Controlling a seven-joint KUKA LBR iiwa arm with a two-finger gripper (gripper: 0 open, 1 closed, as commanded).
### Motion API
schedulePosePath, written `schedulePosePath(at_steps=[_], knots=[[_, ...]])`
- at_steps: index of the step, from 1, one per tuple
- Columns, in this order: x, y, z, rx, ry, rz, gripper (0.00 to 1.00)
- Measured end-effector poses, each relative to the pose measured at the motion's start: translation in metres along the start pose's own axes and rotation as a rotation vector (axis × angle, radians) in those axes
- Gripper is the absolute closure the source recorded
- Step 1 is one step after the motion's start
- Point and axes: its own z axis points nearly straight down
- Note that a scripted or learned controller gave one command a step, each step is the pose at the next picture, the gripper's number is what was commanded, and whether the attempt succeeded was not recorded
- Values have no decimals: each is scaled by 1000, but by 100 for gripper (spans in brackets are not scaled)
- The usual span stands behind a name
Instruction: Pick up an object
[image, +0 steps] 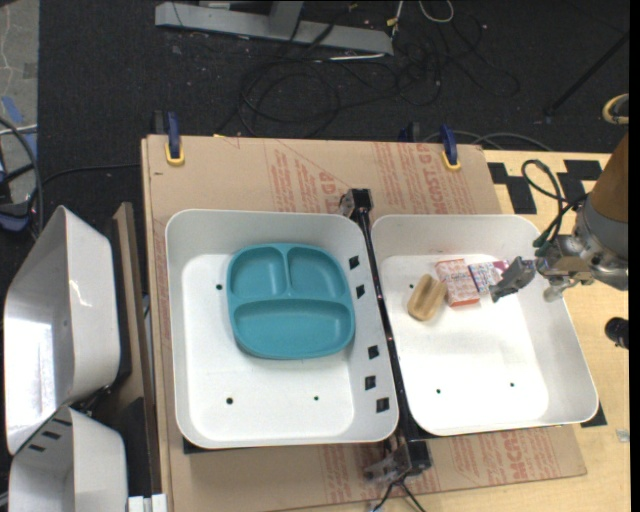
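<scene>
Camera view, looking down at a slant: gripper (506, 281) sits low over the right bin (500, 385), in its far half, with the grey arm coming in over the bin's right rim. Open or closed: cannot tell, the tip reads as one dark shape. Nothing is seen gripped.

Pink-and-white packet (465, 281) lies flat on the bin floor just beside the gripper tip, on the side away from the arm. Its near edge is right at the tip; contact cannot be told. Tan oblong piece (426, 298) lies just past the packet, further from the gripper, tilted, close to the packet's far edge.

Teal divided plate (290, 302) is well apart from the gripper, across the wall between the bins, lying flat in the left bin (185, 330), toward that bin's far side.

Both bins rest on a cardboard sheet (300, 170), which has two clamps (175, 148) at its far edge, beyond the gripper.
</scene>
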Motion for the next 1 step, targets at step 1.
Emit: schedulePosePath(at_steps=[1], knots=[[1,3,-8,-13,-3,-4,0]])
